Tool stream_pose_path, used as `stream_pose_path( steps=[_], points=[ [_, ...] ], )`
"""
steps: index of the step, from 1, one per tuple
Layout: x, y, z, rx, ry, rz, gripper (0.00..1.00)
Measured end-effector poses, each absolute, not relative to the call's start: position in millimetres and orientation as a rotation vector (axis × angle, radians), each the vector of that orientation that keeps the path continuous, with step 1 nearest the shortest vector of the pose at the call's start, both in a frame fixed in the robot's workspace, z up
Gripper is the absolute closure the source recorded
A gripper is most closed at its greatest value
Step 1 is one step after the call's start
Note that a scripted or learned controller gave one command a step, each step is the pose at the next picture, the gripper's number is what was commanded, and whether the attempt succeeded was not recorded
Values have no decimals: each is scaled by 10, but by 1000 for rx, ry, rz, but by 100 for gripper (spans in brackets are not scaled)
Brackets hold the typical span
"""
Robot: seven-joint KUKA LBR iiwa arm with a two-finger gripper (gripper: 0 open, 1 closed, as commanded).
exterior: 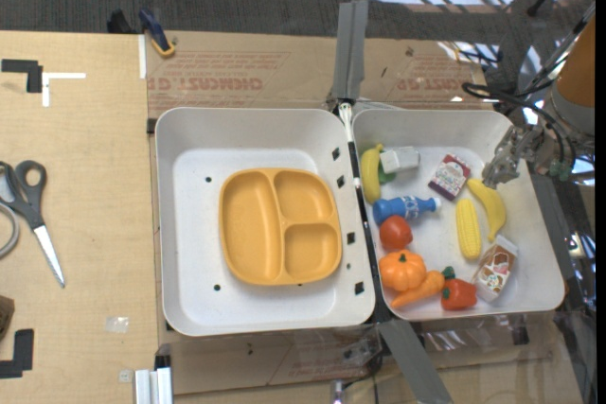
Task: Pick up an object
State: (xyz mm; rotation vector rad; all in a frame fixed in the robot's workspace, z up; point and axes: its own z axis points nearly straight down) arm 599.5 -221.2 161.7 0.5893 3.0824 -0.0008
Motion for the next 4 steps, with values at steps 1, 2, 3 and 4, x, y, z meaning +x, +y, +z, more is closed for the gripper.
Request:
stream_pose_path(
  steps=[1,2,3,4],
  points=[
    [5997,-2213,1621,590,3081,-1,0],
    [6185,-2124,1010,733,3034,-5,0],
    [6173,-2097,1060,726,3043,-4,100],
    [5413,-1803,918,994,2980,0,100]
  ],
)
